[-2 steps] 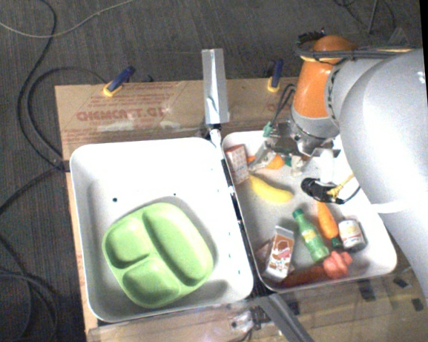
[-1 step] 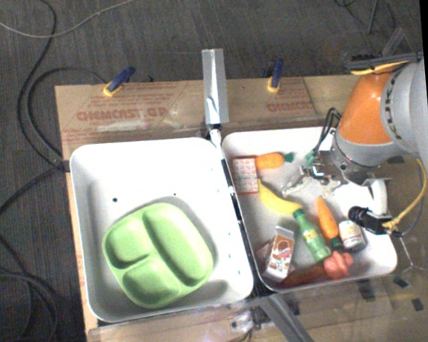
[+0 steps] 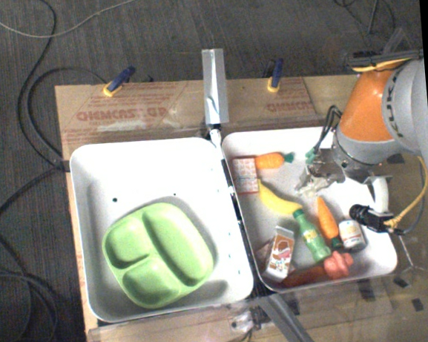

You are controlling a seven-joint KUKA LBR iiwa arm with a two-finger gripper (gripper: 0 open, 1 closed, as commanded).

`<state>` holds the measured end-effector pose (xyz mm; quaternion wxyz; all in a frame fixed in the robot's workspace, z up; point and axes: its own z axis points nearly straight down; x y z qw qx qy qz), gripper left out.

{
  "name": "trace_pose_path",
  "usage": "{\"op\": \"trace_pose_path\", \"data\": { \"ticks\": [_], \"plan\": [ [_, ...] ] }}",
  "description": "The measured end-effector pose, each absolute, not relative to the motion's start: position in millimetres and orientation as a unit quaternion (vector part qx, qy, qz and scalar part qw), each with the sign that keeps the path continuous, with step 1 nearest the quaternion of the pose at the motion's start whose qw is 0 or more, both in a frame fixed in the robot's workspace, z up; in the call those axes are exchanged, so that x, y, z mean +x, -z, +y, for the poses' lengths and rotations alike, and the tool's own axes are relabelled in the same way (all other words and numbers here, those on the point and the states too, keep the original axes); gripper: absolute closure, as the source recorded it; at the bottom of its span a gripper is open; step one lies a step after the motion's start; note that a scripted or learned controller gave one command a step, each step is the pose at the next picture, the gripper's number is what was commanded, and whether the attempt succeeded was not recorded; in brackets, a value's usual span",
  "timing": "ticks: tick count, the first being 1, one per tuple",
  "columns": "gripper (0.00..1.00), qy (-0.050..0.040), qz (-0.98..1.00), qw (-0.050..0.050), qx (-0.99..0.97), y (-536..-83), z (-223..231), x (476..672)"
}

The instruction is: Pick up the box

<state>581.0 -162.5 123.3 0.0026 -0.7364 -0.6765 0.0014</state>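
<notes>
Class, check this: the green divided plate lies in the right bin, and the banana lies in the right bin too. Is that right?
Not quite. The camera view shows the green divided plate in the left bin, alone. The banana does lie in the right bin.

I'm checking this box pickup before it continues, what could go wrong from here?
The gripper sits above the banana, away from both boxes, so it may close on the wrong item. The box at the bin's front leans beside the green bottle, which could get knocked. The other box hugs the bin's left wall, leaving little finger room.
</notes>
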Motion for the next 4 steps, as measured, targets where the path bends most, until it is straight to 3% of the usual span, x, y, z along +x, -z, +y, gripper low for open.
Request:
{"op": "trace_pose_path", "data": {
  "ticks": [1, 2, 3, 4],
  "plan": [
    [0.00, -0.0014, -0.677, 0.003, -0.736, -123, -163, 580.9],
    [0.00, -0.0024, -0.570, -0.001, -0.822, -327, -205, 585.7],
    [0.00, -0.0033, -0.524, 0.000, -0.851, -215, -215, 596.6],
    [0.00, -0.0019, -0.534, 0.000, -0.845, -297, -207, 519.1]
  ]
}}
